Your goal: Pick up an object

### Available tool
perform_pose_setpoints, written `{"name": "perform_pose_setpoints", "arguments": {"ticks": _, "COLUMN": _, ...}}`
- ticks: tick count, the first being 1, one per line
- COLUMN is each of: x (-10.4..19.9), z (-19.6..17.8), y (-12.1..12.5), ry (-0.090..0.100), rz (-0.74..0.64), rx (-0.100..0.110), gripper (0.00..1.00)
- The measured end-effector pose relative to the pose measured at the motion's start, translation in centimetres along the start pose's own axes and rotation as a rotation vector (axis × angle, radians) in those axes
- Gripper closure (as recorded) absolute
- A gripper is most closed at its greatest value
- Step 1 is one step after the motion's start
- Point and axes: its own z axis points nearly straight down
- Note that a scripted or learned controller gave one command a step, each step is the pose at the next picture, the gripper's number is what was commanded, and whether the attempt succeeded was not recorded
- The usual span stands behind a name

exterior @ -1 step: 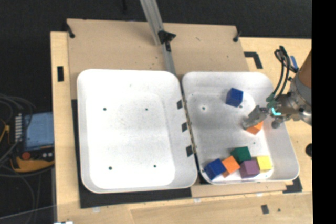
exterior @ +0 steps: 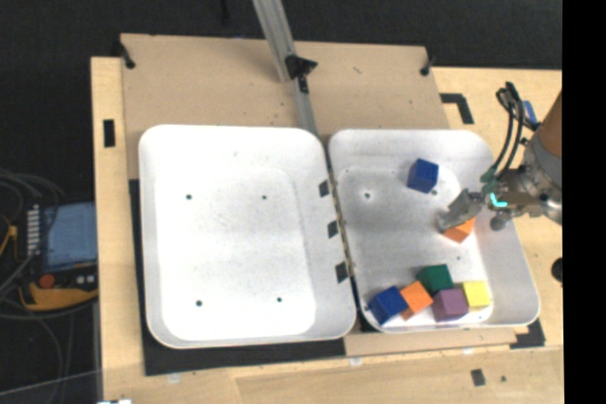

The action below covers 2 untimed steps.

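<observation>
Camera view from above: gripper (exterior: 471, 215) over the right bin (exterior: 379, 156), near its right wall, fingers closed around a small orange block (exterior: 459, 231). Blue block (exterior: 423, 175) lies apart; five blocks cluster (exterior: 431, 296) along the near edge.

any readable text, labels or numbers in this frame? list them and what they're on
None readable.
The blocks in the right bin have plain faces: blue block, orange block by the hand, and the front cluster.
The device with a blue panel left of the bench may carry markings, but they're too small and blurred to read.
</observation>
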Motion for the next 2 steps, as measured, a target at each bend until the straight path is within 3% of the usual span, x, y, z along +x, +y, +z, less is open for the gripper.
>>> {"name": "perform_pose_setpoints", "arguments": {"ticks": 2, "x": -1.3, "z": 11.7, "y": 0.6, "ry": 0.0, "rz": 0.002, "rx": 0.008, "gripper": 0.0}}
